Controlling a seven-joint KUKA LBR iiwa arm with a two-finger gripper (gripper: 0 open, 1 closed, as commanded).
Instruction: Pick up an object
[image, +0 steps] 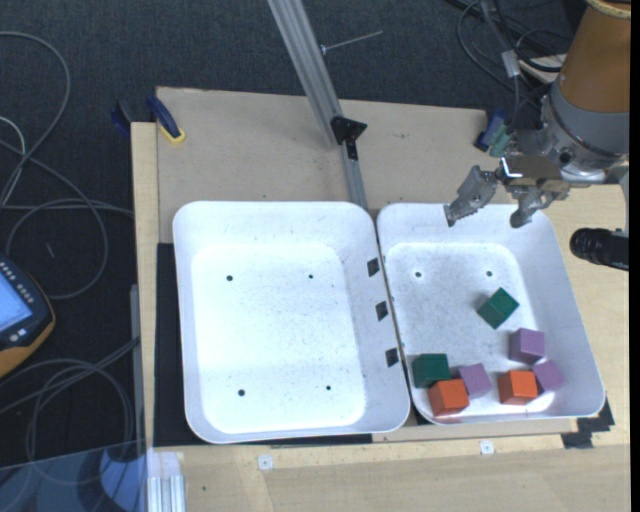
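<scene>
Orange cubes (449, 396) are lying at 6 o'clock in right bin (570, 300), near purple and green ones. I am seeing gripper (493, 207) hanging released, holding nothing, at 12 o'clock.

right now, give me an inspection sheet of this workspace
surface: tan bench bearing two white bins side by side; left bin, right bin
job's things: all in the right bin: green block alone near the middle; second green block, two orange blocks and three purple blocks along the near edge
clutter: blue and yellow clamp at the bench's far left corner
grippers: tool open, above the right bin's far rim, holding nothing
cables: loose black cables on the floor, left of the bench
surroundings: dark carpet; handheld screen device at the left edge
</scene>
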